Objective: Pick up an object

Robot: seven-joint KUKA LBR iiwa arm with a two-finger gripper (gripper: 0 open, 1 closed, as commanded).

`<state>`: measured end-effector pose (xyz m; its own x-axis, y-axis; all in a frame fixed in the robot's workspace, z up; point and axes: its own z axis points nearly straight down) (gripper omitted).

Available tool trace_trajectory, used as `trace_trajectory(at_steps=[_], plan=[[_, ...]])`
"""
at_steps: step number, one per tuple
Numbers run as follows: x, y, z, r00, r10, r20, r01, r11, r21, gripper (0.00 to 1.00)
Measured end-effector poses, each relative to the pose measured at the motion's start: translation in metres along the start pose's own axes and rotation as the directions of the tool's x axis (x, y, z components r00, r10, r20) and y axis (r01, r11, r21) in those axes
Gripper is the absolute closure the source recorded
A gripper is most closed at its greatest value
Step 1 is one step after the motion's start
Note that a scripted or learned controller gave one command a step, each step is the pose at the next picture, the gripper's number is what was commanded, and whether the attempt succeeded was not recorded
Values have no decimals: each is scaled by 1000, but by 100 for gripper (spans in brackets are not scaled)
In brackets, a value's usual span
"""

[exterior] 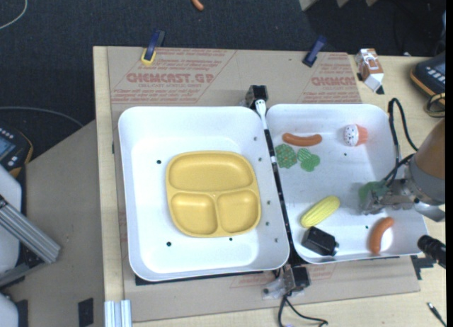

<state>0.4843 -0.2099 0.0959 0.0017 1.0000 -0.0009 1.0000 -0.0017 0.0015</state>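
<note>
Your grey two-finger gripper (377, 200) sits low in the right shallow white bin (333, 117), apparently touching a dark green leafy toy (368, 191). You cannot tell its grip state. A yellow plastic corn cob (320, 211) lies nearby.

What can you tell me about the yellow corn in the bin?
The corn is a small yellow toy cob that looks like plastic, bumpy along its length. It lies flat and slanted on the floor of the right bin, near the bin's lower left part. It seems whole. A black block sits just below it, apparently apart. The gripper is off to its right.
</note>
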Motion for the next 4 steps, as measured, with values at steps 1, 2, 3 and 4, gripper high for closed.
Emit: trace_trajectory(at_steps=[1,2,3,4], plan=[[2,4,-63,1000,-3,3,3,1000,-6,100],[7,5,-108,1000,-3,2,3,1000,-5,100],[7,7,-130,1000,-3,2,3,1000,-3,100],[64,36,-128,1000,-9,-1,9,1000,-2,100]])
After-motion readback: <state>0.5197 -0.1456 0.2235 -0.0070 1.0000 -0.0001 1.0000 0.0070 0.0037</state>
